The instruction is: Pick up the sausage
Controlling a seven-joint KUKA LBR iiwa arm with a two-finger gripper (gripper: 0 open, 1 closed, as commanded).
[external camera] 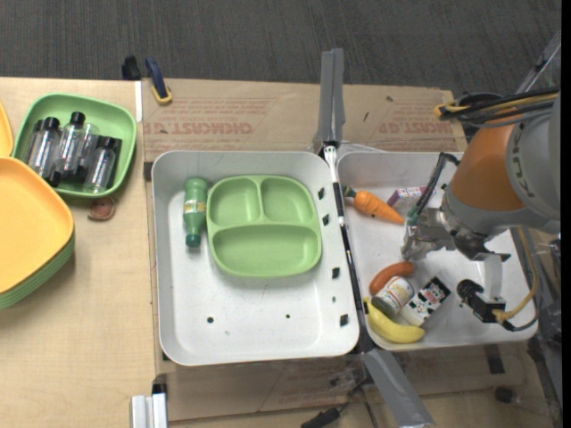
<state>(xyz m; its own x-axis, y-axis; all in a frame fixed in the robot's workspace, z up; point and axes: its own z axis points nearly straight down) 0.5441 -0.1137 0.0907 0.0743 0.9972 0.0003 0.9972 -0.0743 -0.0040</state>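
Here you see the gripper [417,239] low in the right bin [500,333], just above the sausage [391,275], which lies beside the can [393,296] and above the banana [393,327]. Whether the claw is open or closed, or grips anything, you cannot tell from this angle. The left bin [250,328] bears a green divided plate [264,225] and a green bottle [194,210].

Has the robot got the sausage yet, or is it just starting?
Not yet. Done so far: the gripper has reached into the right bin and hangs just above the sausage. The sausage lies on the bin floor beside the can and banana. Left: lowering, grabbing it and lifting it out.
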